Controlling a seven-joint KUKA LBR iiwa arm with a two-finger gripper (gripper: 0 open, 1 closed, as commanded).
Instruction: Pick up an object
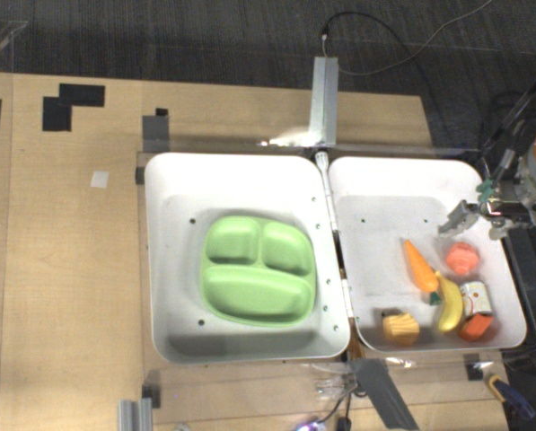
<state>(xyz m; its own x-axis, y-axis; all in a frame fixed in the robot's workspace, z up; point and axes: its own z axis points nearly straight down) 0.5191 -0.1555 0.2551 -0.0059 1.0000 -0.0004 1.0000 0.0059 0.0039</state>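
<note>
My gripper (pixel 477 224) hangs at the right edge of the right bin (pixel 384 196), its two fingers spread apart and nothing between them. Just below it lies a pink-red round object (pixel 463 259). To the left of that lies an orange carrot (pixel 418 266). A yellow banana (pixel 448 303), a small white box (pixel 476 296) and an orange-red piece (pixel 476 327) crowd the bin's front right corner. A yellow-brown block (pixel 399 327) sits by the front wall.
The left bin (pixel 173 205) holds a green divided plate (pixel 257 269). A metal post (pixel 325 97) stands behind the wall where the two bins meet. Cables run along the far right beside the arm.
</note>
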